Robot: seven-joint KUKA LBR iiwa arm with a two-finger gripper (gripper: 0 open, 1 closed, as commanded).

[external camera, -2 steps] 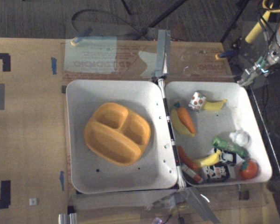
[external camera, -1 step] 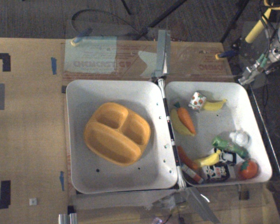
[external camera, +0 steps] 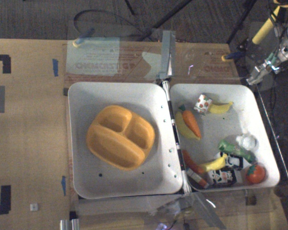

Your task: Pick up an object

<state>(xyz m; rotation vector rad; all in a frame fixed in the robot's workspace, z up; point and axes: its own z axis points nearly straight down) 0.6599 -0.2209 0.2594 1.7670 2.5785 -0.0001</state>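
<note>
Easiest grab looks like the orange plastic toy carrot [external camera: 191, 122], lying in the right white bin [external camera: 264, 123] near its left wall: light, stiff, slick, best pinched across the middle. Bananas, tomato, cartons crowded nearby. Left white bin [external camera: 81, 104] holding a yellow divided plate [external camera: 120, 136]. Gripper [external camera: 265, 70] up top right, can't tell its state.

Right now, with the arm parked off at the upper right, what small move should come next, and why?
Probably swing the gripper left and down over the right bin. It sits outside the bin's far right corner, and all the pickable toys, such as the carrot, lie inside that bin.
</note>
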